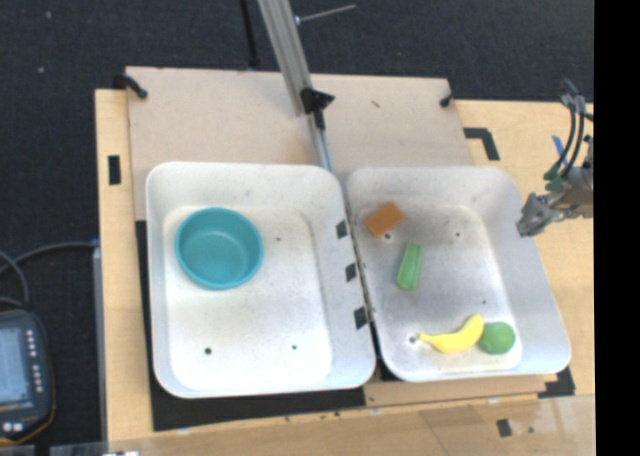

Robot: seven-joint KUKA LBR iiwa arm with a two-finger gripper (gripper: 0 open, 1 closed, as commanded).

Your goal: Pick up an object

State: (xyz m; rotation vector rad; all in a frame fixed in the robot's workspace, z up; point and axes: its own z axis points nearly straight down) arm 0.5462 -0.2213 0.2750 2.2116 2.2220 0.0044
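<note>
Left bin: teal bowl.
Right bin: orange block, green cylinder, banana, green ball — all untouched.
Gripper: at bin's right rim — claw state unclear.
Progress: nothing picked; whole grasp remains.

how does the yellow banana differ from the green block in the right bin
The yellow plastic banana is curved, while the green oblong block is straight-sided. The banana lies roughly crosswise near the right white bin's front edge, beside a green ball; the block lies roughly lengthwise near the bin's middle, apart from other things. Both are small, elongated and lie flat in the same bin.
</note>
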